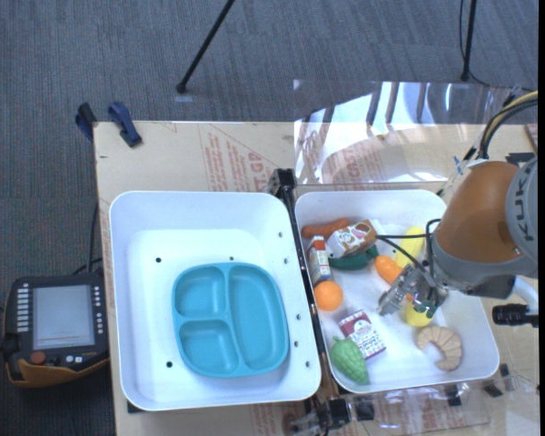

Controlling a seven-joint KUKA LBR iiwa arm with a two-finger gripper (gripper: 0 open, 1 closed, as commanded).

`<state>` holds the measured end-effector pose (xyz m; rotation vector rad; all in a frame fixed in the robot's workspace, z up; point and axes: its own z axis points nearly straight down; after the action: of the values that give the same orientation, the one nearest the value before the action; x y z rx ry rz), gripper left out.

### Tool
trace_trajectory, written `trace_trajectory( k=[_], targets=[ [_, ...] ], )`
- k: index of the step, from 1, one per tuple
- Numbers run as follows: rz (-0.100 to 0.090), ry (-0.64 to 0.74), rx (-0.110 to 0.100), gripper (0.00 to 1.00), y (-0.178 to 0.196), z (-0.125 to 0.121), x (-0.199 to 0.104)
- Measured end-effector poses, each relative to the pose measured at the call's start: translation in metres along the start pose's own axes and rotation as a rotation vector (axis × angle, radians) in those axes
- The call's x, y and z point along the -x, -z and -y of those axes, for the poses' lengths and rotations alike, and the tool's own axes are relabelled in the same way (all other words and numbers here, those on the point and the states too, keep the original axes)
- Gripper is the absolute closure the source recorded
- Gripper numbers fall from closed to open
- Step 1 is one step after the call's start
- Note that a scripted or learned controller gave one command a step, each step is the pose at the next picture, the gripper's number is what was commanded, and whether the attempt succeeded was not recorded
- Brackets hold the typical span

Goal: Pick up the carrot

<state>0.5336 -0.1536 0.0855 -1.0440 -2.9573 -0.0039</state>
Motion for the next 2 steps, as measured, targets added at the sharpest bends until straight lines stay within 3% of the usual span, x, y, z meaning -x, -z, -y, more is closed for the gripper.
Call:
trace_trajectory(
  k=[1, 2],
  targets=[
    [0.004, -0.176, 0.000, 1.00, 0.001, -0.069, 0.036],
    [0.000, -0.121, -0.003, 1.00, 0.000, -0.043, -0.019]
  ],
)
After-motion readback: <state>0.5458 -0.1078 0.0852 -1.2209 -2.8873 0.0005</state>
